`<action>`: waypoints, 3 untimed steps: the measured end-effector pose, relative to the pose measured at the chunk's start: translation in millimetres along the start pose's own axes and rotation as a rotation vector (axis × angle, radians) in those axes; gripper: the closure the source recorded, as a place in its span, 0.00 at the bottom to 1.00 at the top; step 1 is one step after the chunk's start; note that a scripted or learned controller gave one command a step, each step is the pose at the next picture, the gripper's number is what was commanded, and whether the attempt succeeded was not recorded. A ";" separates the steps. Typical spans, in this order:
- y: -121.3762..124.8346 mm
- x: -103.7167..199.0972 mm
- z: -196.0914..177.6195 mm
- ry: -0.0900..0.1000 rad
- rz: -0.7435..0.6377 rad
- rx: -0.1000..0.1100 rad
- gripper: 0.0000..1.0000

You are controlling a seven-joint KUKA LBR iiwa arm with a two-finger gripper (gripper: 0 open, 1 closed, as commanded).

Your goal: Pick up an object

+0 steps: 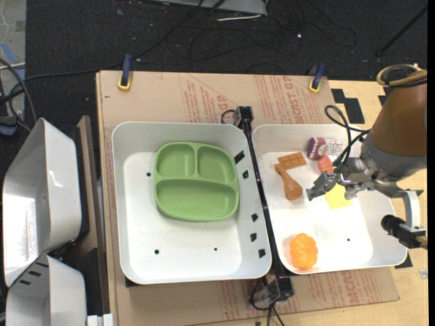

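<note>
Left bin holds green divided plate, flat, toward bin's back. Right bin: brown wooden spatula-like piece near left wall, purple-white packet at back, small red item just in front of it, orange ball-like object near front edge. My claw hangs over bin's middle, just beside yellow block. Cannot tell if claw open or closed; nothing visibly between fingers.
</note>
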State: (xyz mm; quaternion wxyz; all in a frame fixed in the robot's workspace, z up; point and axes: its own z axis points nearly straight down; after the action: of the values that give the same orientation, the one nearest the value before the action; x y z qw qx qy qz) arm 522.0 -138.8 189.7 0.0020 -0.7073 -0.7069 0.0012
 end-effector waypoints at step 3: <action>-7.9 2.2 87.6 0.000 0.004 -0.004 1.00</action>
State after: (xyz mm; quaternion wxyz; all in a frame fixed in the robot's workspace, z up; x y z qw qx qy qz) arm 513.7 -136.5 102.1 0.0003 -0.7086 -0.7056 -0.0002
